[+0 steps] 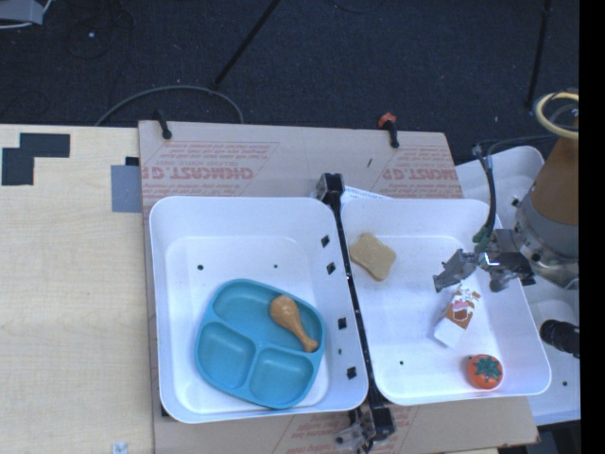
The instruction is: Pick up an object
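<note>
Fingers over right bin, state unreadable

Gripper (pixel 477 270) hovers just above the small white carton (pixel 458 315) in the right bin (pixel 416 391); can't tell whether fingers are parted. Risk: carton lies tilted, could skid sideways toward the orange-red toy (pixel 484 371).

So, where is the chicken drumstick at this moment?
The drumstick lies on the blue divided plate in the left bin, near the plate's upper right edge, close to the divider between the bins.
</note>
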You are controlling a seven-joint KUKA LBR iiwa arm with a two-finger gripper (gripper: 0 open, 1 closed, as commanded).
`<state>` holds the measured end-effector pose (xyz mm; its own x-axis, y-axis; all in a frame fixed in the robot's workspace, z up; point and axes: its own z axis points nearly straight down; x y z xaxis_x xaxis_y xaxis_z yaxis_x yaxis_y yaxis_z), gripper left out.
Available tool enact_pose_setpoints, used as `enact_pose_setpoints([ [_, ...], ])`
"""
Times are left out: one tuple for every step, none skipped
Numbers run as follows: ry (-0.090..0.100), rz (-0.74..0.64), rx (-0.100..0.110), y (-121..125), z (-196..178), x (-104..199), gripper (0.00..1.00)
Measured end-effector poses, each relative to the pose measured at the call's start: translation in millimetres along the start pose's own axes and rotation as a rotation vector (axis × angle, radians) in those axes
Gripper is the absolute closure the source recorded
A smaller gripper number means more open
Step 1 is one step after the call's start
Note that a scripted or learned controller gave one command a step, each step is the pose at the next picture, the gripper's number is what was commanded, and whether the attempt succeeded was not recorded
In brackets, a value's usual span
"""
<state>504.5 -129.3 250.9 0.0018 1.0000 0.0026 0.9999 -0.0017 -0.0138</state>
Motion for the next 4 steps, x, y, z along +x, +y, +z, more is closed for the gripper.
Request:
enact_pose_setpoints([
  [-0.001,-0.002,-0.01,1.8,-5.1,-0.1,0.0],
  [-0.001,-0.002,-0.006,6.1,39.5,2.2,0.0],
  [0.0,-0.001,-0.004,0.5,101.7,7.7,0.0],
  [-0.009,0.0,-0.029,4.0,133.1,4.9,0.0],
])
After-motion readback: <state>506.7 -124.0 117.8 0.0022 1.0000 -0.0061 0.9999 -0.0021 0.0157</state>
